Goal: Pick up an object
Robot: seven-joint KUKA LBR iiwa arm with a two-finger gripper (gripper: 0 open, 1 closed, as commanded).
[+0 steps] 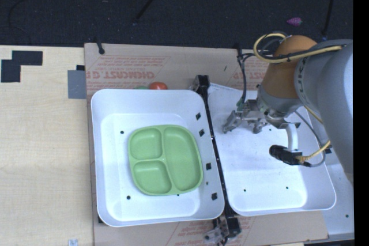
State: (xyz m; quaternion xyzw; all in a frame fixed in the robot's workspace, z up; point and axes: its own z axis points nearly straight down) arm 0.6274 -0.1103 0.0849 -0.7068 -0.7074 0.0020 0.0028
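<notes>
A light green plate point(165, 159) with three compartments lies flat in the middle of the left bin point(109, 106). My gripper point(244, 125) is low over the back left part of the right bin point(277, 199), with the grey arm and its orange band point(288, 69) behind it. Its fingers point(230, 124) are spread apart, open, and nothing shows between them. The white floor under the gripper looks bare.
A small red-orange object point(157, 86) sits just behind the left bin's back wall on the cardboard. A black divider point(210, 147) runs between the two bins. A black connector on a yellow cable point(286, 154) hangs from the arm over the right bin.
</notes>
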